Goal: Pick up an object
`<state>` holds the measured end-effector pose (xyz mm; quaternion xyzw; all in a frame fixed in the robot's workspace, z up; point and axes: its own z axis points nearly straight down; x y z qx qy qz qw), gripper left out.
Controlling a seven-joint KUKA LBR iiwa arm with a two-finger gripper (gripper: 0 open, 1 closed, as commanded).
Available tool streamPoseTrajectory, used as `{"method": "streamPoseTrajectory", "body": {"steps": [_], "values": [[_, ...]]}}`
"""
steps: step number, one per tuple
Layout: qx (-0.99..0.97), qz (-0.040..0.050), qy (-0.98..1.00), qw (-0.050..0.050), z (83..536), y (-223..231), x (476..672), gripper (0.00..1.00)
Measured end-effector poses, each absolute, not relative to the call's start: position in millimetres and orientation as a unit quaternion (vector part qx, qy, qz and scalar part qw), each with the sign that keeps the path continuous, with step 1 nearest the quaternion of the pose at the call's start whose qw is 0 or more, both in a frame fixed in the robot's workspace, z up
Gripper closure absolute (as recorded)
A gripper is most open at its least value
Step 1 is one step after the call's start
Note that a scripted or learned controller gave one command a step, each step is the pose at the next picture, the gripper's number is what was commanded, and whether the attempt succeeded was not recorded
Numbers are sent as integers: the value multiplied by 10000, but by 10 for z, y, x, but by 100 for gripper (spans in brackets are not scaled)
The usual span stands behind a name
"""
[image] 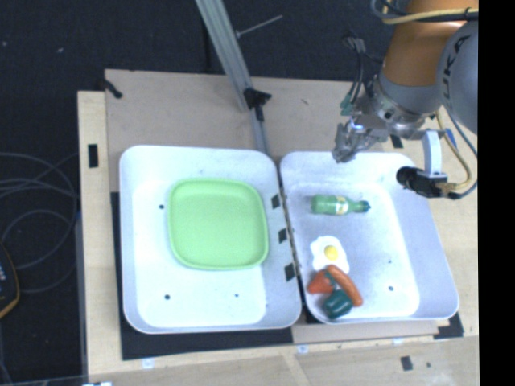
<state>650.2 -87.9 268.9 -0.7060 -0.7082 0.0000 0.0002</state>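
Above the right white bin's far edge, the grey two-finger gripper hangs; opening indiscernible, nothing visibly held. Nearest target: small green plastic bottle lying sideways mid-bin. Best to descend centred, fingers straddling its narrow width.

Both bins were white. Left bin held a pale green plate. Right of the plate: green bottle with yellow label band, white fried egg with yellow yolk, orange-red sausage, dark green piece. Arm grey with orange band. Bench tan.
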Motion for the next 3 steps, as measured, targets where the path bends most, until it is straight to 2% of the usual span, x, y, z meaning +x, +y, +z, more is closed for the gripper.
{"method": "streamPoseTrajectory", "body": {"steps": [3], "values": [[-7060, -2, -7082, 2, 2609, 638, 6476, 100]]}}
